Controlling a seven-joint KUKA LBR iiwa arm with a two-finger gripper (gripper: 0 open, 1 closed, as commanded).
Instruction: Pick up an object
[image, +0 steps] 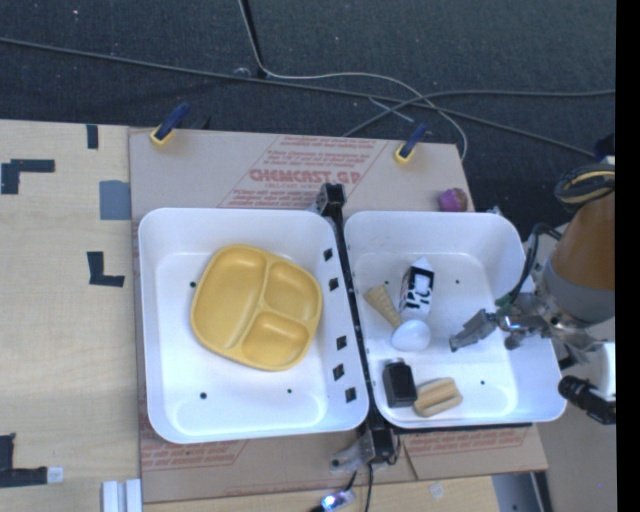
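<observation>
Camera view: a white bottle with black markings is seen lying in the right bin. The gripper is seen lower right of it, fingers spread, nothing held.

The left bin and the right bin are both plain white, and the left one carries a mustard-yellow divided plate. In the right bin lie a white bottle with black markings, a white rounded piece, a tan cone, a black block and a light-brown roll. Beneath the bins sits brown cardboard with red lettering, a small purple object rests at its far right, and the arm is grey and orange.
</observation>
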